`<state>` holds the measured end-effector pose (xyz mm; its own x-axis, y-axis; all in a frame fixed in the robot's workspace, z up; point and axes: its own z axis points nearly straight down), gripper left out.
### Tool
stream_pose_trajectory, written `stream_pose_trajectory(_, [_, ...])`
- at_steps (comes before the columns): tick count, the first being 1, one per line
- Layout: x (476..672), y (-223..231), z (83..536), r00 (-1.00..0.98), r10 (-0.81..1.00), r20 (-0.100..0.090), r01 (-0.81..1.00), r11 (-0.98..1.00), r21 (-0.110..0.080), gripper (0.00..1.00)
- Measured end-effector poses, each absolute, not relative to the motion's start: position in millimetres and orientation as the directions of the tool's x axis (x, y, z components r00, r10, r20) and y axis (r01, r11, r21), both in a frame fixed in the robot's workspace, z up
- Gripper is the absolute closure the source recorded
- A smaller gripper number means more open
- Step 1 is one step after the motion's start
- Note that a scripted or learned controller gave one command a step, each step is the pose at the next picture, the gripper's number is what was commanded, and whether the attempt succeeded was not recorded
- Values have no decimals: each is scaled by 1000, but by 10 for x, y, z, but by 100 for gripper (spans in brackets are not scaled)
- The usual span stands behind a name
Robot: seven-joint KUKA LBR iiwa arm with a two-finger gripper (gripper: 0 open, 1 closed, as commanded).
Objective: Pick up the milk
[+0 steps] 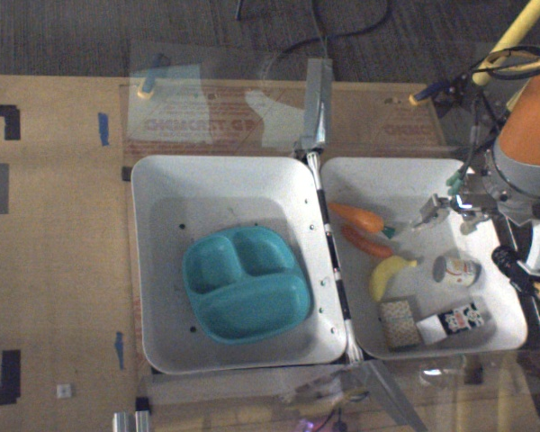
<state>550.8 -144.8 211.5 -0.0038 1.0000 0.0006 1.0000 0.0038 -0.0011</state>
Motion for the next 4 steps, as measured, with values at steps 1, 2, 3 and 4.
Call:
stream_pose_trajectory(1, [5536, -1231, 2212, 118, 993, 0, 993, -118, 3, 0])
stream_pose_trajectory(2, [5744, -1204, 885, 41, 999, -1, 999, -41, 10, 0])
stream_pose_trajectory(3, [5749, -1927, 1857, 22, 1000, -2, 1000, -22, 3, 0])
stream_pose_trajectory(4, [5225, -2100, 1027, -123, 992, 0, 992, 123, 0, 0])
